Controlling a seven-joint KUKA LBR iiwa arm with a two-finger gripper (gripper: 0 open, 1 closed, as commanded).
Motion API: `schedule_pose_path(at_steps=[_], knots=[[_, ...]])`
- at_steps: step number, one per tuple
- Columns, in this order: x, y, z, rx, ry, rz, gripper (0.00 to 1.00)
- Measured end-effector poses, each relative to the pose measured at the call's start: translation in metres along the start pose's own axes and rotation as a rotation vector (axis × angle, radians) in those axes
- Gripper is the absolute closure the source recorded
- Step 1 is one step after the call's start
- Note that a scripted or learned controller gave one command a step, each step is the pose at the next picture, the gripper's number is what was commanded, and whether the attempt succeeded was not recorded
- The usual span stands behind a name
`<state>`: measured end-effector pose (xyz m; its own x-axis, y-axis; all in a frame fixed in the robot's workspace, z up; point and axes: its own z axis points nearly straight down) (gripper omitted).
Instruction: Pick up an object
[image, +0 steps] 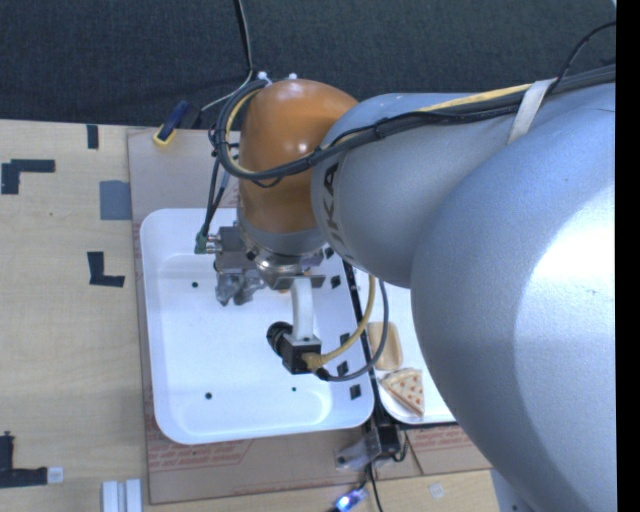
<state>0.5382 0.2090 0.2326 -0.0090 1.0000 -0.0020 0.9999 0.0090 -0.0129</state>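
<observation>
1. Hand (234, 286) hangs low over the left bin (180, 330); how open it is cannot be told, and nothing shows in it.
2. Wedge (405, 390) lies in the right bin (436, 413), near side.
3. Best to move right, centre over the wedge, then descend straight.

We count two white bins, a left bin (200, 345) and a right bin (425, 420), and one grey arm (480, 250). In the right bin we make out two things: one tan rounded piece (386, 345) and one orange speckled wedge (406, 390). We also count one yellow-and-blue item (170, 126).
</observation>
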Motion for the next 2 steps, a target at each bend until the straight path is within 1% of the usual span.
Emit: schedule_pose_path(at_steps=[1, 2], knots=[[0.0274, -0.0485, -0.1476, -0.022, 0.009, 0.000, 1.00], [0.0243, -0.0469, -0.1387, -0.012, 0.001, 0.007, 0.00]])
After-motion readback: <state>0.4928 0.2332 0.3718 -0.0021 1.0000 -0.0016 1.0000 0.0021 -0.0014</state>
